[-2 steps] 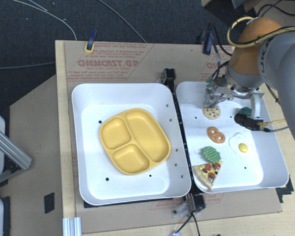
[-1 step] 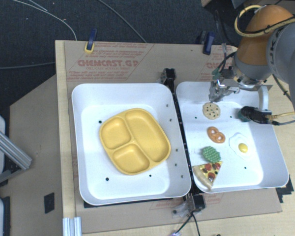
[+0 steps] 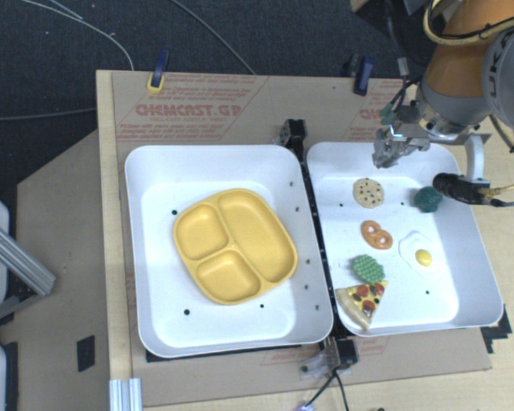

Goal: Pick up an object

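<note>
- Yellow divided tray (image 3: 233,245) sat in left bin (image 3: 146,169), too broad for gripper (image 3: 392,154), so poor pick
- Gripper hovered at right bin (image 3: 475,272) far edge w/ nothing held; couldn't tell jaw gap
- Cookie (image 3: 368,193) lay just below: nearest target, but flat, might slip

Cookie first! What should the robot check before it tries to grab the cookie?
1. Cookie lies flat in the right bin: ok.
2. Space around it: ok, the pretzel sits apart.
3. Gripper above the right bin's far edge, not yet over the cookie: not ok.
4. Fingers open wide enough: cannot tell.
5. Nothing held already: cannot tell.
</note>
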Motion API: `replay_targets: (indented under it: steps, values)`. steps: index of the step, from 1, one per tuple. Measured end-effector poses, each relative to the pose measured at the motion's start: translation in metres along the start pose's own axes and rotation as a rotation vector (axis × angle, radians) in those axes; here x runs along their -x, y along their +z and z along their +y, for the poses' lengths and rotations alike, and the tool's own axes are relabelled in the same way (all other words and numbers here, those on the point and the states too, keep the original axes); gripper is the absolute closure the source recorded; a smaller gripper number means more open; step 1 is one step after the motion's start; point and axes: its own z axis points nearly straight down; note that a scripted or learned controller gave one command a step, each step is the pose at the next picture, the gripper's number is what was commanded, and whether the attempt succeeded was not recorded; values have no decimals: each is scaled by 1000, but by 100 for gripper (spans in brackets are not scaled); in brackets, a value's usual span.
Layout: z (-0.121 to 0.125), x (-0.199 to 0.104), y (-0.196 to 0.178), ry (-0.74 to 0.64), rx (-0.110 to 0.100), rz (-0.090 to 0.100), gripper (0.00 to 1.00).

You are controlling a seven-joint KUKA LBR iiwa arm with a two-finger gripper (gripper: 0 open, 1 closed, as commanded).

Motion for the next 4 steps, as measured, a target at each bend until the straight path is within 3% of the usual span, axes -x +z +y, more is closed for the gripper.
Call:
replay_targets:
  steps: [2,4]
  values:
    - [2,1,-88,0,0,0,100]
    - [-34,-106,-66,-3,-11,3,100]
